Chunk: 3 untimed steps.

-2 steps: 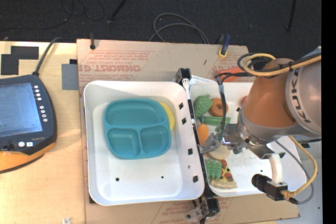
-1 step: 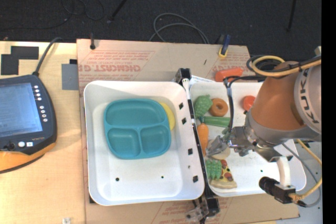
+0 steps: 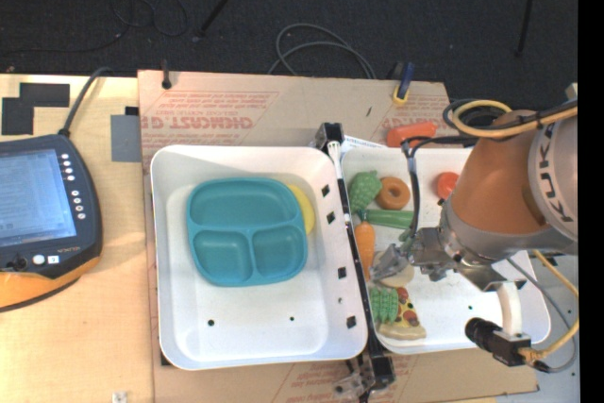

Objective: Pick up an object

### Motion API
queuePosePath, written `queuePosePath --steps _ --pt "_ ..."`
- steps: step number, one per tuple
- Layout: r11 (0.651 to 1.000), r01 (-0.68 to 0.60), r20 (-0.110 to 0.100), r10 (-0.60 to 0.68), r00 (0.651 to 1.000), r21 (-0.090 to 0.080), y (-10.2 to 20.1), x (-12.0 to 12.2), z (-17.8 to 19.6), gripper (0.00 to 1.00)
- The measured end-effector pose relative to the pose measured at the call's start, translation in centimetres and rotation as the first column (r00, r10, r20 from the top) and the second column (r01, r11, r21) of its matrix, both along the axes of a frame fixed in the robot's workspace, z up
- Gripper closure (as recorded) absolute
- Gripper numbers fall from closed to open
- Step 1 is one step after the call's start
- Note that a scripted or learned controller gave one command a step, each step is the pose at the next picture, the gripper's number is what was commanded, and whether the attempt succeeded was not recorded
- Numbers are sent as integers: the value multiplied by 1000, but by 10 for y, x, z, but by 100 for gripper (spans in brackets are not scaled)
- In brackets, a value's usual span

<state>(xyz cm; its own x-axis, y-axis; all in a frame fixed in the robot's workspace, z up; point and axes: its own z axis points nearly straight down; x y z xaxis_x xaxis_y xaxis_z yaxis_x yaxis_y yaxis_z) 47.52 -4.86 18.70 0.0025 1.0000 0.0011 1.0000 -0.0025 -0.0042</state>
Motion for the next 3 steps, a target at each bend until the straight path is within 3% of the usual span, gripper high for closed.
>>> queuePosePath --steps 3 --pt "1000 0 0 0 1000 0 0 0 0 0"
